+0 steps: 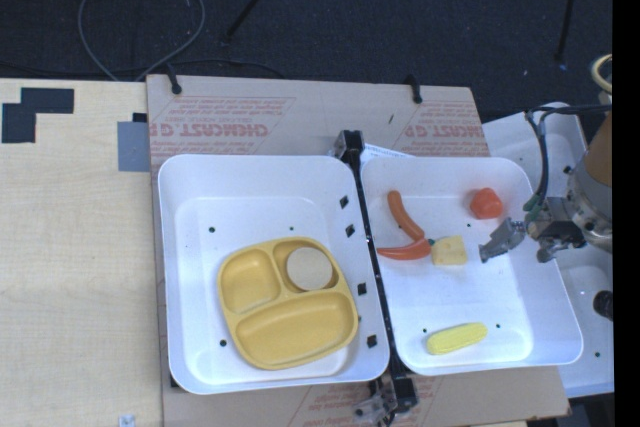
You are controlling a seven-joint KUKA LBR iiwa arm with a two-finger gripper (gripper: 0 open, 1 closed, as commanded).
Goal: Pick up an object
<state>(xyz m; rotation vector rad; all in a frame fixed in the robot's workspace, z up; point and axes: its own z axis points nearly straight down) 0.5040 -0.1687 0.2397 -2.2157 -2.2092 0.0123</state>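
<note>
Corn cob near right bin front wall; gripper at right rim, fingers spread, holding nothing.

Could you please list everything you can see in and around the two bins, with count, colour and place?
Bins: 2, white, side by side on the bench.
Divided plate: 1, yellow, left bin.
Round disc: 1, beige, in the plate's upper right compartment.
Sausage: 1, orange-brown, right bin, upper left.
Carrot: 1, orange, below the sausage.
Pale block: 1, pale yellow, beside the carrot's tip.
Red-orange lump: 1, right bin, upper right.
Corn cob: 1, yellow, right bin, bottom.
Gripper: 1, grey, over the right bin's right side.
</note>
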